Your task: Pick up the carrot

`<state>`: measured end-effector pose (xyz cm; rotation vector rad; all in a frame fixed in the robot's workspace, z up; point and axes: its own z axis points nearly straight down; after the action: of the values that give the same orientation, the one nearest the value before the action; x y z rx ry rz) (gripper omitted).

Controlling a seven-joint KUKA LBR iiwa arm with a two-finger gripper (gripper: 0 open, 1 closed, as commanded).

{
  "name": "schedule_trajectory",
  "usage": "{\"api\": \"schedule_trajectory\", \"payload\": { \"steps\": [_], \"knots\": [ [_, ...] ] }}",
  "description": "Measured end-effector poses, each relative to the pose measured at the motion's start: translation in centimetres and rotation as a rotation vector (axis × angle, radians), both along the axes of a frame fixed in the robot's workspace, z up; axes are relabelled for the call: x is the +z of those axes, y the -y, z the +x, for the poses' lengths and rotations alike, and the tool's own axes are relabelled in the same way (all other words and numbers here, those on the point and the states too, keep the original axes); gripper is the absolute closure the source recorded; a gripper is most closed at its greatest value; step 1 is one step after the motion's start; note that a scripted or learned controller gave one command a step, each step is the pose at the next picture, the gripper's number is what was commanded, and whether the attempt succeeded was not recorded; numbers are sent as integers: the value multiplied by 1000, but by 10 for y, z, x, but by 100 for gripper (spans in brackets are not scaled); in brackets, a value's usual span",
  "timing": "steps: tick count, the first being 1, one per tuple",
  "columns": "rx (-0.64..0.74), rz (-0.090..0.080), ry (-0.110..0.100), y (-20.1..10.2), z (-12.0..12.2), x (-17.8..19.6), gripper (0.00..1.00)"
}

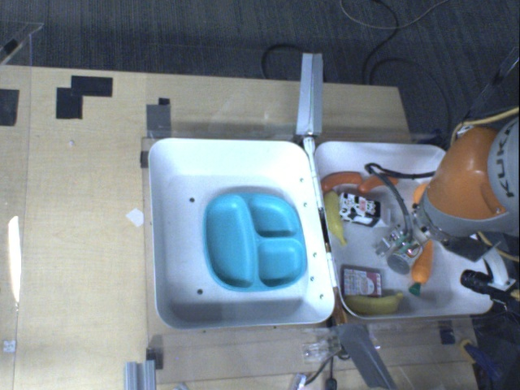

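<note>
The carrot (421,267) is orange with a green tip and lies near the front right of the right bin (455,303), its tip pointing to the front edge. My gripper (399,249) hangs low over the bin just left of the carrot's upper end, close to it or touching it. The grey and orange arm (471,181) covers the bin's right side and hides the carrot's top.
Also in the right bin are a banana (374,303), a small dark packet (361,280), a black-and-white item (358,208), a yellow-green piece (333,218) and an orange item (341,179). In the left bin (175,218) lies a blue divided plate (253,240).
</note>
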<state>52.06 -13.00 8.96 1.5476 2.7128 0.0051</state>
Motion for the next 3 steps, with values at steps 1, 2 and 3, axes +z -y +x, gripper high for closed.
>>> {"api": "schedule_trajectory", "payload": {
  "steps": [1, 2, 3],
  "knots": [
    [-16, 3, -3, 31, 84, -2, 100],
    [44, -1, -7, 17, 95, -2, 100],
    [124, 0, -7, 77, 96, -2, 100]
  ]
}}
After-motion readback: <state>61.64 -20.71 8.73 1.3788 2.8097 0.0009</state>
